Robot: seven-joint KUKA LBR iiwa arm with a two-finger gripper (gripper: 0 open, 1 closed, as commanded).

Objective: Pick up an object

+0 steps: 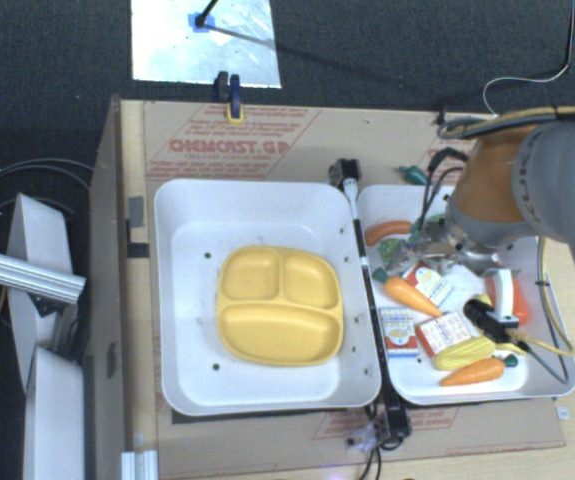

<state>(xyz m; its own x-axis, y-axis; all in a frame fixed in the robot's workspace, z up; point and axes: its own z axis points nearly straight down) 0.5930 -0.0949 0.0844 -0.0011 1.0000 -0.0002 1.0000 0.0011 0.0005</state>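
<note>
Orange-banded arm is hanging its gripper (437, 251) over the right bin (547, 388) at centre-right, finger state impossible to tell, so dropping squarely onto the carrot (412, 295) just below should be helping.

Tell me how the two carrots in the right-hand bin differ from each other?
The upper carrot lies near the bin's middle, slanting down to the right, close under the arm's tool. The lower carrot lies by the front wall of the right bin, nearly level, far from the tool. The upper one has a box beside it; the lower one sits just below a yellow corn cob. Both are orange and tapered.
</note>
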